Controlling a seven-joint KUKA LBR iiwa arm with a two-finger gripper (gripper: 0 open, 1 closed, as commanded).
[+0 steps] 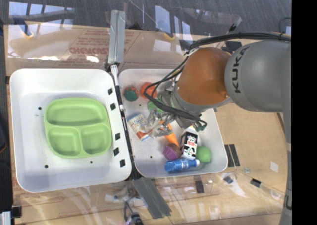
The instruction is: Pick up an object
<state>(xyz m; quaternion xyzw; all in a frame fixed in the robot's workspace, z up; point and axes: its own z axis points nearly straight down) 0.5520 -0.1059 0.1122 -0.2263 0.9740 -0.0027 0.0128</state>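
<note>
We look down at a slant on a desk [257, 135] carrying two shallow white bins side by side. The grey arm [257, 75], with its orange band [203, 78] above the wrist, reaches in from the right, and its end effector [161, 117] sits low over the middle of the right bin [148, 169]. We cannot tell whether it is open or closed, because the wrist and its black cables hide much of it.

Directly beneath and just left of the end effector lies a crinkled, clear-and-white wrapper with orange patches [141, 125]; whether they touch we cannot tell. Just right and below it is a small orange piece [172, 139], then a purple block [172, 152]. Further down on the right stands a black-and-white cow-patterned carton [189, 144], beside a green ball [204, 154], with a blue bottle [181, 165] lying along the bin's near wall. Up and to the left of the end effector sit a small teal object [130, 94] and an orange-red object [147, 89].

Well to the left, in the left bin [25, 120], rests a light green tray with three compartments [78, 127].

White letters on the arm read "KUKA". Faint red print on the cardboard [74, 45] behind the bins is too blurred to read.
</note>
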